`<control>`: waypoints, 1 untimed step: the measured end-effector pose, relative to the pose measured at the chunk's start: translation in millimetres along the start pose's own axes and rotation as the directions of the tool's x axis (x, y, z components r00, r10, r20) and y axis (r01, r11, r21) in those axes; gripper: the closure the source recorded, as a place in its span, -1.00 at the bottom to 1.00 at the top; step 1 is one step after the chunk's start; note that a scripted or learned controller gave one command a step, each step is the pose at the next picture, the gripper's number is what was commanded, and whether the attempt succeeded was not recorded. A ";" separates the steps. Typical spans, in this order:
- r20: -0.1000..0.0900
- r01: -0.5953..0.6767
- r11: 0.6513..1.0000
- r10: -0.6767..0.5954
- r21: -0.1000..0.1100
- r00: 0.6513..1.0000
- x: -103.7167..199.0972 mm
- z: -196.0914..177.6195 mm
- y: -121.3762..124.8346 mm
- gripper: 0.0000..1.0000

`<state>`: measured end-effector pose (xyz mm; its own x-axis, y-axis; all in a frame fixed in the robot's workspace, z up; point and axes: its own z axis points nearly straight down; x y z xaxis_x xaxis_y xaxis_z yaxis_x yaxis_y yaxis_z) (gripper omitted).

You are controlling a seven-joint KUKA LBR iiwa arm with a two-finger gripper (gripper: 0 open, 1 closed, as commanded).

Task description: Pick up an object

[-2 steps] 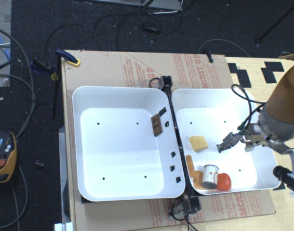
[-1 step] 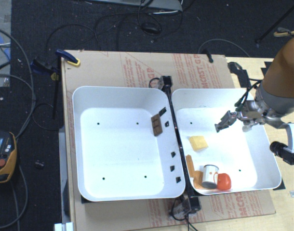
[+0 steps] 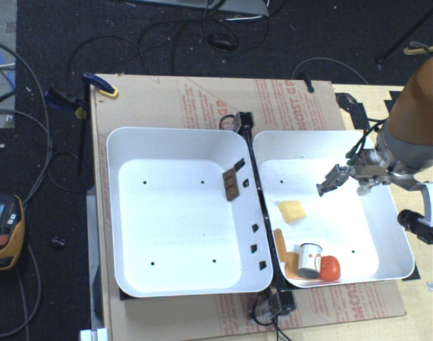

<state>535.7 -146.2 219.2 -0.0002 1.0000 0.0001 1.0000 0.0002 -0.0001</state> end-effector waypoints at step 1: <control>0.000 0.000 1.000 0.000 0.000 1.000 0.0 0.0 0.0 -1.00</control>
